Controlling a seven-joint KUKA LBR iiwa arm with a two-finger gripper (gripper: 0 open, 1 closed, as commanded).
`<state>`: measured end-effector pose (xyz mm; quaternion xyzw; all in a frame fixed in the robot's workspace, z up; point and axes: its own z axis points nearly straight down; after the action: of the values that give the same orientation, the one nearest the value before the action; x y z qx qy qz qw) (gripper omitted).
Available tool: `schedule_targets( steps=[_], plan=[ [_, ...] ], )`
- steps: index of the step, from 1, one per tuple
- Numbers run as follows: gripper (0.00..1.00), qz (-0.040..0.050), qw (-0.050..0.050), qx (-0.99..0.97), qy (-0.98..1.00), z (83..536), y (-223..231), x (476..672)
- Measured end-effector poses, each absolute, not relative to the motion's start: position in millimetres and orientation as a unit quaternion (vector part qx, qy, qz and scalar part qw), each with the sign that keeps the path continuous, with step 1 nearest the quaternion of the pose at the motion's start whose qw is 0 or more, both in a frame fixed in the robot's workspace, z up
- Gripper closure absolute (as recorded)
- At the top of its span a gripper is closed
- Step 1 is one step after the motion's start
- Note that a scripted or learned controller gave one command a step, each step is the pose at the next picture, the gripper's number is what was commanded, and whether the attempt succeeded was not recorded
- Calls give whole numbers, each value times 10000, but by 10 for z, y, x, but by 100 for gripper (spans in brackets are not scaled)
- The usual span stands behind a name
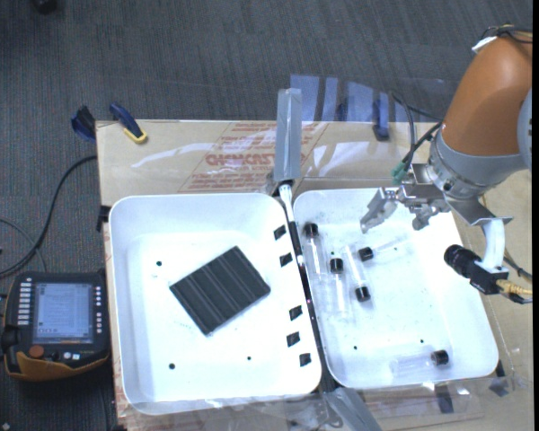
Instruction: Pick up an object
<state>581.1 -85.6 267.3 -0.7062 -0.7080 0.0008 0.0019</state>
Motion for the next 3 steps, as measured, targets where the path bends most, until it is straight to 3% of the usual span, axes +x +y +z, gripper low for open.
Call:
schedule_targets(
  steps=[1,2,3],
  plan=[
    [0,-6,4,-6950,-7190,880,-1404,5984],
    [100,-7,19,-6972,-7169,963,-1410,5977],
    [100,-6,-1,-7131,-7010,2030,-861,6170]
  ],
)
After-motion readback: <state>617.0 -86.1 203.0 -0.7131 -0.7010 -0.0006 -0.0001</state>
